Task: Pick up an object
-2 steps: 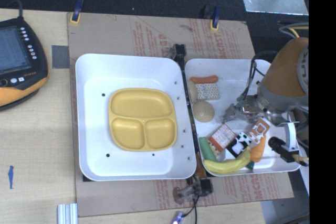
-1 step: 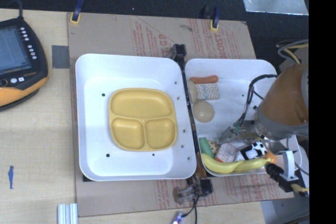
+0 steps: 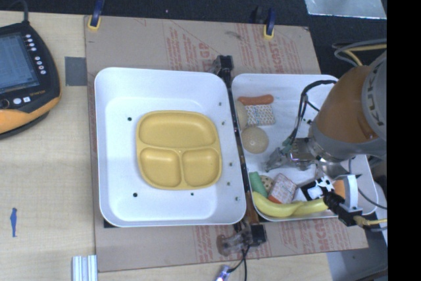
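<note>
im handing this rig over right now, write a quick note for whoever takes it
Gripper: low inside the right bin, beside the round beige ball; whether its fingers are open or shut is not readable, and nothing is visibly held.
Right bin contents: hot dog and a speckled block at the far end; banana and a small pink packet along the near edge.
Left bin: a yellow divided tray lies flat in it.
Done: arm is down among the objects.
Left: grasp one object and lift it.
</note>
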Tool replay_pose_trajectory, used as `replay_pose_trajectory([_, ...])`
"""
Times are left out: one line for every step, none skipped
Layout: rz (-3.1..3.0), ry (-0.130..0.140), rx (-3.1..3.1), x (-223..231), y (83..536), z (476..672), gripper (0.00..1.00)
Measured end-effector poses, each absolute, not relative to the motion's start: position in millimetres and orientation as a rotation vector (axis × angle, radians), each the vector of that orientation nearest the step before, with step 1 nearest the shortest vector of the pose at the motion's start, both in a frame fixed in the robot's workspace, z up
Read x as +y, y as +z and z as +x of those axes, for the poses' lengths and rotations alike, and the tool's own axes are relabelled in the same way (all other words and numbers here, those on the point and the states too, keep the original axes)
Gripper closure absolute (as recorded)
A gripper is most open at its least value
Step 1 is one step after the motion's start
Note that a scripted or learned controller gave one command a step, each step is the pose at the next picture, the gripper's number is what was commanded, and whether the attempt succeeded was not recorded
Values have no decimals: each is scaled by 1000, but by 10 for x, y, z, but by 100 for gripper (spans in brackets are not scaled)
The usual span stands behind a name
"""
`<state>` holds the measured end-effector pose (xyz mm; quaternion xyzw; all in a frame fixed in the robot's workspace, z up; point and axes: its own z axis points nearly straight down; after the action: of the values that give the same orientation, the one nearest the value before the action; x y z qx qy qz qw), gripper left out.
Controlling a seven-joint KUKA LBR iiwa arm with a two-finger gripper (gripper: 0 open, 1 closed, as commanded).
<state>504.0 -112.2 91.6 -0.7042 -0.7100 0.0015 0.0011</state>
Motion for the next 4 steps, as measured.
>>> replay_pose_trajectory([-2216,2,-2223,-1024,917,5641,0])
replay_pose_trajectory([-2216,2,-2222,-1025,918,6219,0])
replay_pose_trajectory([-2206,13,-2217,-1068,909,6540,0])
replay_pose_trajectory([-2202,13,-2224,-1073,1028,6549,100])
